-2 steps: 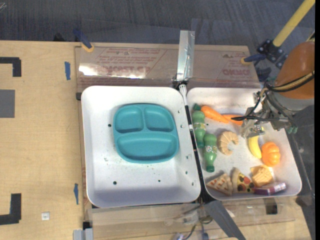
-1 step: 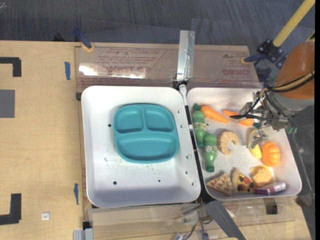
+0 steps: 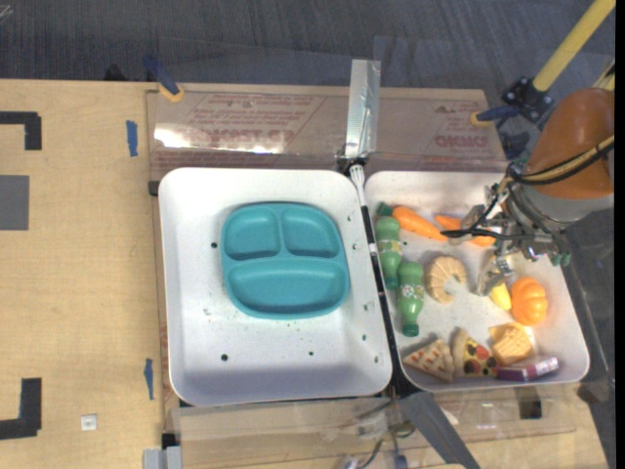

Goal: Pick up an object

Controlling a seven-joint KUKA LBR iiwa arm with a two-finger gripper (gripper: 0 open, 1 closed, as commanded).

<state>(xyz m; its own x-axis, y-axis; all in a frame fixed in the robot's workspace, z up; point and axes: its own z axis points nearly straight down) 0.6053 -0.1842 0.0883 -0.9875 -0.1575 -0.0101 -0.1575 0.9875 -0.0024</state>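
Here my gripper point(image 3: 496, 274) hangs low in the right bin point(image 3: 576, 360), among toy food near its right wall; whether my jaws are open or closed I cannot tell. An orange pumpkin point(image 3: 529, 301) lies just beside them, possibly touching. The left bin point(image 3: 186, 360) holds a teal divided tray point(image 3: 285, 260), with bare floor around it.

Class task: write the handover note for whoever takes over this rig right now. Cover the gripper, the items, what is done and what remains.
Gripper: low in the right bin, over the toy food; finger state unclear, nothing seen held.
Items: carrot, green bottles, pumpkin, pizza slice all lie in the right bin.
Left bin: teal divided tray.
Done: approach.
Left: grasp and lift one object.
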